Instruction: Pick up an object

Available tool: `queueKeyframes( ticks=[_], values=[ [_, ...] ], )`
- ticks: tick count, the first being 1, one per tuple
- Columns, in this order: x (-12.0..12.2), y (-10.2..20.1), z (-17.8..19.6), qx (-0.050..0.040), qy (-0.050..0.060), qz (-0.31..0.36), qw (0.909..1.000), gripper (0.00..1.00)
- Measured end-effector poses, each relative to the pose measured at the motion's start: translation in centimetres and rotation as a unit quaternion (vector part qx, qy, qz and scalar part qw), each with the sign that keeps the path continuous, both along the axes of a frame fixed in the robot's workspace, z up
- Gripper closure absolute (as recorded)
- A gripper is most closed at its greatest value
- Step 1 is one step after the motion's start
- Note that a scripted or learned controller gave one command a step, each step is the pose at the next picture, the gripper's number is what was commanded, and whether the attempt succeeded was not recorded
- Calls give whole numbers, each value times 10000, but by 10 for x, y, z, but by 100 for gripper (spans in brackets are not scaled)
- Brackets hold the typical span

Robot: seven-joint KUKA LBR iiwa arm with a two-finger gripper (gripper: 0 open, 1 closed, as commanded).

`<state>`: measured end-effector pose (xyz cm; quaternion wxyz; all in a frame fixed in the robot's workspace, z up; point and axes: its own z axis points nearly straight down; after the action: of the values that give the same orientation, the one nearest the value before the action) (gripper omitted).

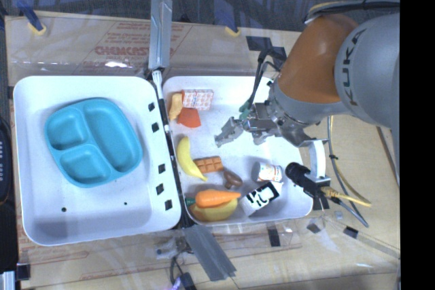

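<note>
The right bin (292,210) holds several toy foods. A yellow banana (183,158) lies by its left wall, with a brown waffle bar (209,164) beside it. An orange carrot (216,198) rests on a yellow piece (219,212) at the front. At the back left sit an orange-red wedge (189,119) and a pink-and-white checked pack (198,99). My gripper (231,131) hangs over the bare middle of this bin, pointing left, right of the wedge and above the waffle bar. Nothing shows in its grasp.
The left bin (41,214) holds a blue divided plate (93,140). A small white container (270,172) and a black-and-white object (262,196) lie at the right bin's front right, under my arm. A small brown piece (233,179) sits next to the carrot.
</note>
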<state>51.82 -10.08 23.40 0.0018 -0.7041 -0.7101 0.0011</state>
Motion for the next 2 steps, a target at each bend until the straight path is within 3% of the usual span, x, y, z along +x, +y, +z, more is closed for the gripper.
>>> queueKeyframes(
  ticks=[1,2],
  values=[
    [-35,-21,-138,10,1,1243,9922,0],
    [24,-37,-142,-1,-24,2930,9561,0]
  ],
)
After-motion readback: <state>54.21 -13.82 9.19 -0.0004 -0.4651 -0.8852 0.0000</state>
